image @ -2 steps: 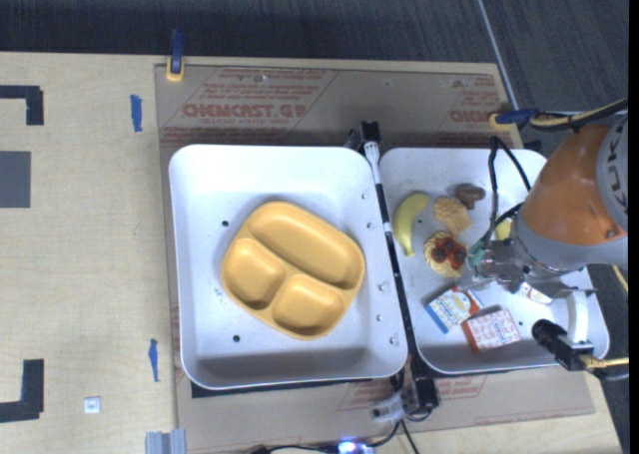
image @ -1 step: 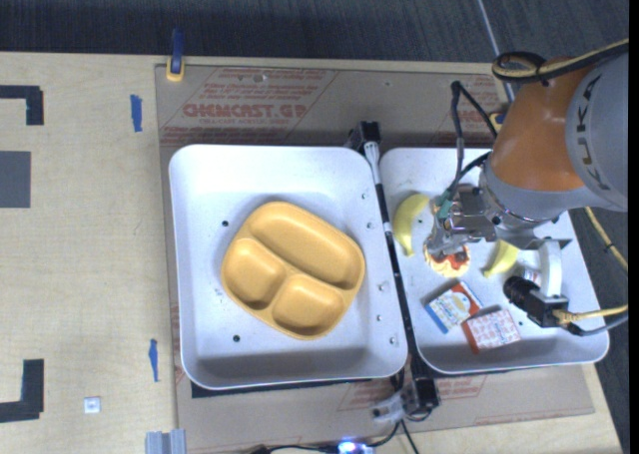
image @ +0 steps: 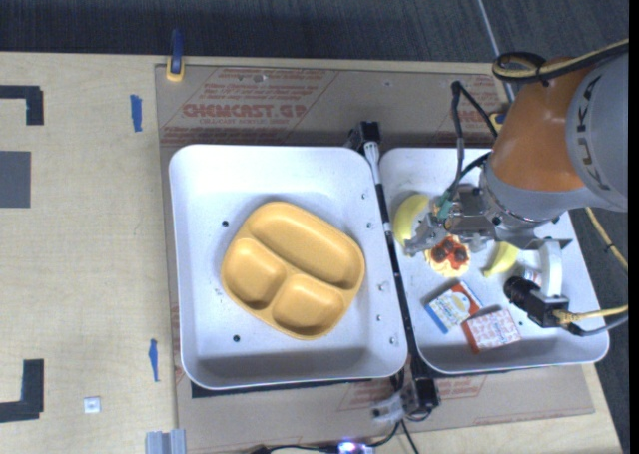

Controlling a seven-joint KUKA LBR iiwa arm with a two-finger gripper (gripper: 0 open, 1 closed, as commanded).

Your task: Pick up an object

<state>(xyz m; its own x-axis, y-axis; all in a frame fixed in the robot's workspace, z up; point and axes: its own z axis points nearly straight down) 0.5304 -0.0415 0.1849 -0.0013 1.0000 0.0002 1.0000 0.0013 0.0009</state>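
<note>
Descent toward a pick seems in hand: the end effector [image: 436,232] hovers in the right-hand bin [image: 589,347], beside a yellow fruit [image: 409,213] and orange toy [image: 447,255]; grip unreadable. Next: settle over one, close.

even overhead light, soft shadows, slightly soft focus.

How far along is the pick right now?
Done: the arm has reached over the right bin and its pincer is down among the items, beside the yellow fruit and above the small orange-red piece. In hand: nothing visibly held. Left: securing an item and lifting it. The two cartons lie untouched; the yellow tray sits in the left bin.
</note>
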